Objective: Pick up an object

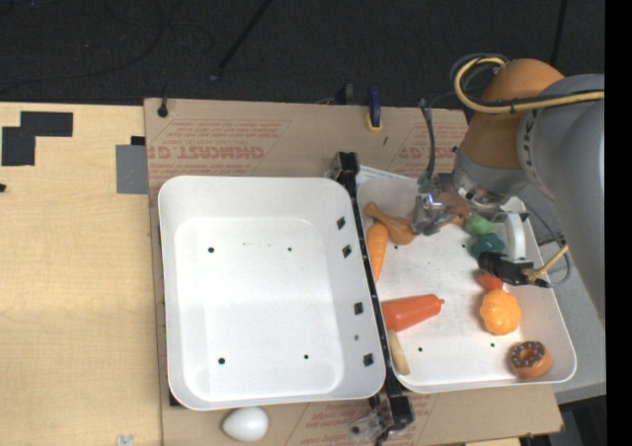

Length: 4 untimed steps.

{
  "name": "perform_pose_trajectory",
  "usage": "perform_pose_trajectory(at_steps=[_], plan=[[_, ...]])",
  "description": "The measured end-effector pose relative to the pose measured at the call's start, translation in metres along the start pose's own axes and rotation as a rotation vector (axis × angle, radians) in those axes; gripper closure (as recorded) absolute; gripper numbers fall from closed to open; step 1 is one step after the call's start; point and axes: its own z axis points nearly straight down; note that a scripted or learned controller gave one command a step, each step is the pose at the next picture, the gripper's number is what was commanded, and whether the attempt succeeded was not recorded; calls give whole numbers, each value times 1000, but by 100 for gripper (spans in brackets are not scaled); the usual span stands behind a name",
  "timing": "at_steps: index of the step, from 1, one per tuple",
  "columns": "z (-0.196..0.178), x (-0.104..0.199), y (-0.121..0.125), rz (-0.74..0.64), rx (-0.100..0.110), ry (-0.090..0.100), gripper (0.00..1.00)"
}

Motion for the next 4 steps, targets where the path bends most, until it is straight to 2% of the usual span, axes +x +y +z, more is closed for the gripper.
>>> perform_pose_trajectory(at_steps=[1,2,3,4], plan=[[-21,25,0,0,1,0,100],[-19,24,-1,0,3,-1,0],[11,28,-8,2,-12,-3,0],[20,21,3,1,2,1,0]])
